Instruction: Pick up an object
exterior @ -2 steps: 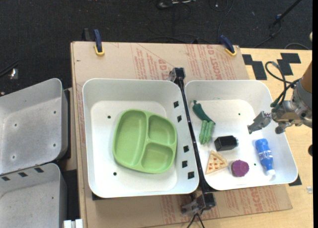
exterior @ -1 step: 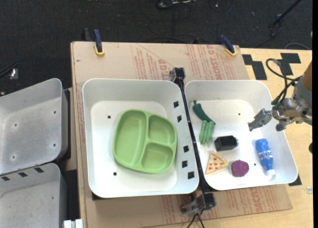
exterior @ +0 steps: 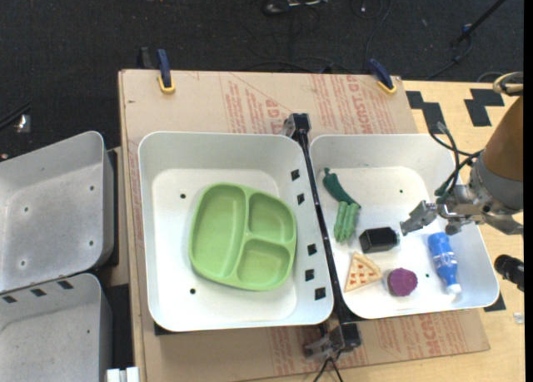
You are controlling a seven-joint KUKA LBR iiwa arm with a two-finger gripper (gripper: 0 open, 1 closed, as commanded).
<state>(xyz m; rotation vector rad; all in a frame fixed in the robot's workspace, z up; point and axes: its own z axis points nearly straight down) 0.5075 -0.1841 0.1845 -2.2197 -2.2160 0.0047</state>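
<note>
The right bin holds a green pickle-like piece with a dark green stem piece above it, a small black block, a pizza slice toy, a purple round object and a blue bottle. My gripper hangs over the right part of this bin, just above the blue bottle and to the right of the black block. Nothing shows between its fingers.
The left bin holds a green divided plate. A black divider runs between the bins. Grey trays lie off the bench at the left. The arm's body covers the right bin's far right edge.
</note>
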